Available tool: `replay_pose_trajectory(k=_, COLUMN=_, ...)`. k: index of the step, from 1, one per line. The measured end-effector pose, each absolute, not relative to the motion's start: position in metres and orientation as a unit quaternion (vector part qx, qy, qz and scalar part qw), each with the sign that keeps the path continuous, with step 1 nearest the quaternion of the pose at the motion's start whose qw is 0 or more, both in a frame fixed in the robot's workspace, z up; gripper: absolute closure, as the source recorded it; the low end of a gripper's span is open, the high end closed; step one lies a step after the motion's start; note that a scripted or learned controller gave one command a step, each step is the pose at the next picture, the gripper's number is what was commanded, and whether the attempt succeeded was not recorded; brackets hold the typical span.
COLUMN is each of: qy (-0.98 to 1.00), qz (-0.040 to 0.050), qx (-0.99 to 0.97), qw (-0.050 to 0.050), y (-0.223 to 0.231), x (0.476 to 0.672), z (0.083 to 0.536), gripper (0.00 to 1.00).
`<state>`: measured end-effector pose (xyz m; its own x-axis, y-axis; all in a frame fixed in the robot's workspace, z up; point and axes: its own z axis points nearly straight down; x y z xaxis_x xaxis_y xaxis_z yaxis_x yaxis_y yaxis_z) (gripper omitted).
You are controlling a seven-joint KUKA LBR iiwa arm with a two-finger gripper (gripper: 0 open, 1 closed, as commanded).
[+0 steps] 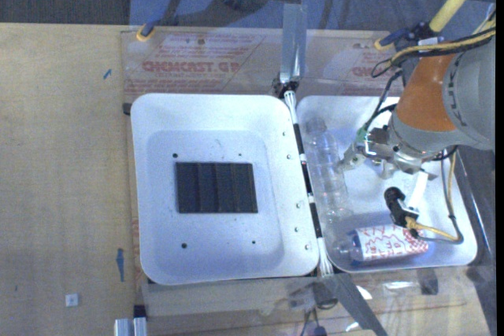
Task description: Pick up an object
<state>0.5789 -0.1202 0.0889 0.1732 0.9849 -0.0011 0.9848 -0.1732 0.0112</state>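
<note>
Seemingly "QUICKCAST" writing [191,66] behind left bin [150,169].

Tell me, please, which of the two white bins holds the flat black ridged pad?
The left bin holds the flat black ridged pad, lying in its middle. The right bin holds a clear plastic bottle and a red-and-white patterned tube instead.

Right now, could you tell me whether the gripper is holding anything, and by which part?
It cannot be told: the gripper is over the right bin, between the clear bottle and the red-patterned tube.
</note>
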Motion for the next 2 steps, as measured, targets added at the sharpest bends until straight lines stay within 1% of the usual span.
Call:
replay_pose_trajectory(k=1, qy=0.668, qz=-0.0005, qx=0.744, qw=-0.001, y=-0.171, x=0.519, z=0.134, gripper=0.0)
replay_pose_trajectory(k=2, qy=0.698, qz=-0.0004, qx=0.716, qw=0.001, y=-0.121, x=0.563, z=0.095, gripper=0.0)
